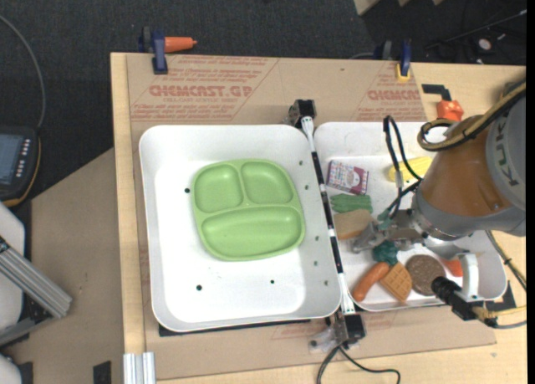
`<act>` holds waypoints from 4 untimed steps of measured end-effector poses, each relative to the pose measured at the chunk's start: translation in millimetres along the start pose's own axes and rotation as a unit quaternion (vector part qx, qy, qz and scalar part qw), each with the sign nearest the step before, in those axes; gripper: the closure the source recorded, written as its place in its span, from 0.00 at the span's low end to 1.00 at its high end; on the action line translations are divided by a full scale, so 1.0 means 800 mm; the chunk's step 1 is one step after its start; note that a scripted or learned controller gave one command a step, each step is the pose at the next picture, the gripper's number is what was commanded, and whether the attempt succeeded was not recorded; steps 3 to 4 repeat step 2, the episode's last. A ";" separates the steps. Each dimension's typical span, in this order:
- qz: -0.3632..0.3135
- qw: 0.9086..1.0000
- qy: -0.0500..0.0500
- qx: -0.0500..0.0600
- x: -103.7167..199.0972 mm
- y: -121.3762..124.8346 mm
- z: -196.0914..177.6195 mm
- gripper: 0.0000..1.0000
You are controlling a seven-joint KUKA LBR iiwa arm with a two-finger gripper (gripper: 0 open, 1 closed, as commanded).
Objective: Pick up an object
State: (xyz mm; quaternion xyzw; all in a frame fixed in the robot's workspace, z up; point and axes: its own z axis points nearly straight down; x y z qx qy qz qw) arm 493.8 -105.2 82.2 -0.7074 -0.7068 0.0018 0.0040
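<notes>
Several toys lie just below the claw (378, 238) in the right bin (359, 133); its opening I cannot tell.

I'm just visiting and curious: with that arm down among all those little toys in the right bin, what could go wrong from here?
1. The tool sits low in the crowded right bin, where the teal piece, tan block and green item lie close together; it may nudge or catch the wrong one.
2. The carrot and waffle lie near the bin's front rim and could be pushed against it.
</notes>
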 end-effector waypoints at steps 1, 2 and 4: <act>0.000 1.000 -0.002 -0.006 -0.002 0.006 -0.016 1.00; -0.004 1.000 -0.002 -0.010 0.056 0.036 -0.135 1.00; -0.004 1.000 -0.002 -0.010 0.056 0.036 -0.135 1.00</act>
